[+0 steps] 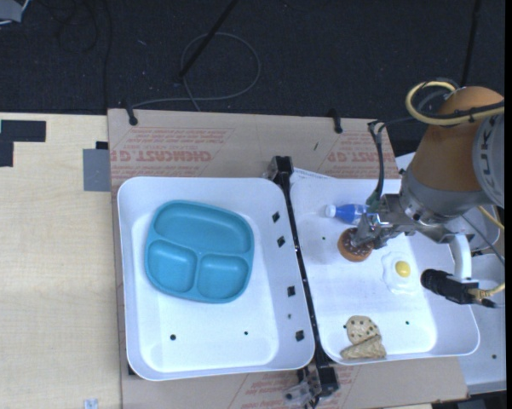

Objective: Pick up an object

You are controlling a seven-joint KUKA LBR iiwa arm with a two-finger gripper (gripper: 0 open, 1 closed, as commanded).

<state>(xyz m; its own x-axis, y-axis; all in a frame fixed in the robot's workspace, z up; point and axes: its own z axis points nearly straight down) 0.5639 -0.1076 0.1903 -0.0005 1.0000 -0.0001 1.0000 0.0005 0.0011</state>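
Cardboard sheet [238, 147] under the bins carries red printed lettering, seen reversed and upside down, too garbled to read for sure; more red print on the cardboard edge at the bottom, unreadable. No other writing legible.

Bench top [43, 254] is pale wood grain on the left, with dark rectangular patches [21, 139] near its upper edge. Beyond the bench, dark floor [238, 41] with loose black cables. Black clamp strip [294, 262] runs between the two bins.

Left bin [145, 339], white and shallow, holds a blue divided plate [200, 251] with three compartments, lying flat in the upper-left part of the bin.

Right bin [443, 335], white, holds several small things. A blue and white bottle [348, 212] lies on its side near the top. A round brown doughnut-like piece [354, 245] sits just below it. A fried egg toy [399, 271], white with yellow yolk, lies right of the brown piece. A chocolate-chip cookie [359, 325] and a tan wedge [364, 348] lie touching near the bin's lower edge.

Arm [451, 169] comes in from the right, orange band up top, grey wrist below. Gripper [364, 233] is low over the brown round piece, right at its upper edge, just beside the bottle. Cannot tell the hand's state, and nothing is visibly held. A black cylindrical part [447, 286] sticks out by the arm's lower right.
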